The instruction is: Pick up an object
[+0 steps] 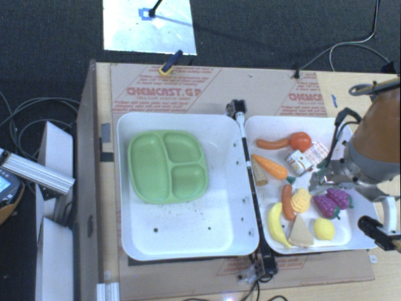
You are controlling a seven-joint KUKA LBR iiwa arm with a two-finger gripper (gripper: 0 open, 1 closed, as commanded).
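Camera view: the gripper [321, 179] hangs low beside the purple grapes [332, 201], seemingly lining up a grab; finger state unclear.

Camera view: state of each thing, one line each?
Green three-compartment plastic tray: flat in left white bin, compartments bare.
Yellow toy banana: lying in right white bin.
Purple toy grapes: lying beside pincer.
Pincer: low over right bin.
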